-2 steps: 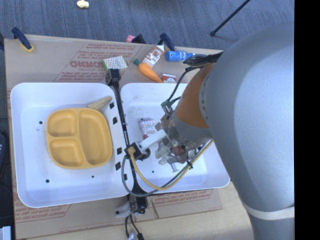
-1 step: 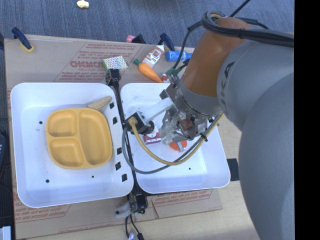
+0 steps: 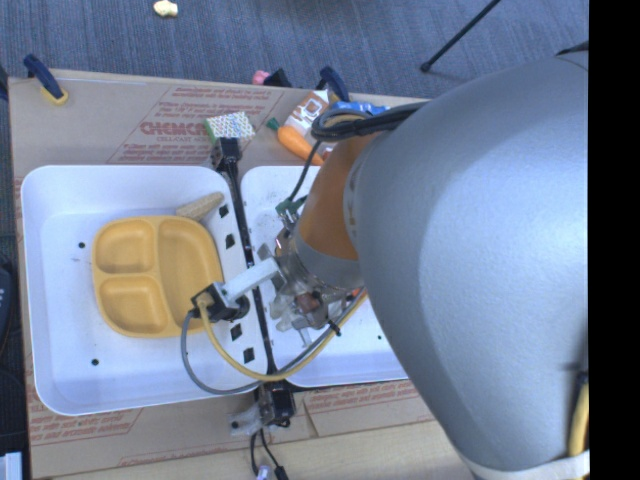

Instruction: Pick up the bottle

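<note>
Left bin (image 3: 60,298): yellow tray (image 3: 155,273), untouched. Right bin (image 3: 350,368): pincer (image 3: 300,308), low over the floor; whether anything is in its grip cannot be told. Counter (image 3: 120,118), beyond the right bin: bottle (image 3: 303,128), orange, probably light rigid plastic, slippery; best taken across the body. Lies well apart from the pincer.

Orange bottle (image 3: 300,128) with a white label, lying on its side on the cardboard just beyond the right bin's (image 3: 262,178) far rim, partly hidden by the arm.
</note>
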You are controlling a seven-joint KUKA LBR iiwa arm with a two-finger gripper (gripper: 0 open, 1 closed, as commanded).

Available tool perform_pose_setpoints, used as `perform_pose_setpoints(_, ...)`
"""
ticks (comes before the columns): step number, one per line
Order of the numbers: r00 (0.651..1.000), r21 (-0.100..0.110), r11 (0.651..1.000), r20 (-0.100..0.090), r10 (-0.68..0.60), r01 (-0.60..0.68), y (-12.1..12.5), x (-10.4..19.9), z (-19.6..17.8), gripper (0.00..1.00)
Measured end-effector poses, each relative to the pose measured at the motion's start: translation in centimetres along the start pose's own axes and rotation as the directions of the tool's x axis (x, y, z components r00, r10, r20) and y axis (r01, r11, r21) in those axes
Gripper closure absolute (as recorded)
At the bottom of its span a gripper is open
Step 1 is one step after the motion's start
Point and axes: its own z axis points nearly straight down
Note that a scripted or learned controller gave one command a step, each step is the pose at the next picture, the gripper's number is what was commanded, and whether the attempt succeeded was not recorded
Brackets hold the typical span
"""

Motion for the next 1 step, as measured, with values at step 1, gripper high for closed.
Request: perform_pose_setpoints(1, 0.973, -0.003, 0.973, -0.002, -0.231, 0.231, -0.77, 3.27, -9.40, 1.00)
